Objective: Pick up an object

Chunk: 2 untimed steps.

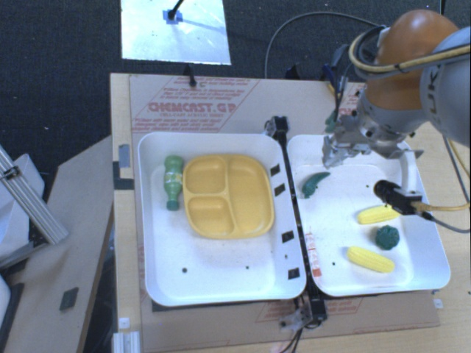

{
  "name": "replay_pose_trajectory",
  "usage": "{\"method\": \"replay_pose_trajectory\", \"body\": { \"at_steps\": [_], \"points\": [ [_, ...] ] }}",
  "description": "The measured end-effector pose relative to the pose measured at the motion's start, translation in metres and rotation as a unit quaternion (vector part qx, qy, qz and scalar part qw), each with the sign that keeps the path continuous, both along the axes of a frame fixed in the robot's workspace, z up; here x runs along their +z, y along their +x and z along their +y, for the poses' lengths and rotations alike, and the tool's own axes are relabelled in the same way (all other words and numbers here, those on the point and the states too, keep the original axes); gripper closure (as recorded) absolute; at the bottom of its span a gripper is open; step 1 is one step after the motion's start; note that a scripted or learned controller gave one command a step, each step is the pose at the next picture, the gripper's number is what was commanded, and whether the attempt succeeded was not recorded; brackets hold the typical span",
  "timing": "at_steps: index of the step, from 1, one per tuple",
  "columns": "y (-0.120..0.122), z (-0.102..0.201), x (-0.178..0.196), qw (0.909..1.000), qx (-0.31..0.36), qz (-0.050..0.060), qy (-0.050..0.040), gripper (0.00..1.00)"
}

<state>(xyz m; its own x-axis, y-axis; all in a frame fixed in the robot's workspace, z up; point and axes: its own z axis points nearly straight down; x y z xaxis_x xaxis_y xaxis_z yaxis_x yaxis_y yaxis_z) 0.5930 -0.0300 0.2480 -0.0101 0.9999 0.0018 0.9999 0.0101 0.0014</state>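
My gripper (335, 154) hangs over the far left part of the right bin (434, 271), below the orange band of the arm. Just in front of it and slightly left, a small dark green curved vegetable (315, 183) lies on the bin floor, apart from the gripper. Two yellow corn cobs (377, 214) (370, 259) and a dark green broccoli piece (387, 237) lie further right and nearer the front. I see nothing held in the gripper.
The left bin (158, 271) holds a yellow divided plate (224, 195) and a green bottle (173, 182) lying beside it. A black divider (291, 219) runs between the bins. A black part with an orange cable (394, 195) sticks out over the right bin.
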Motion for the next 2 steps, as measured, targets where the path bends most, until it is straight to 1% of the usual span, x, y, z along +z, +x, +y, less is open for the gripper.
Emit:
{"method": "replay_pose_trajectory", "body": {
  "at_steps": [1,2],
  "points": [
    [-0.002,0.050,0.003,1.0000,0.000,0.000,0.0001,1.00],
    [-0.001,0.093,-0.004,1.0000,0.000,0.000,0.0000,1.00]
  ]
}}
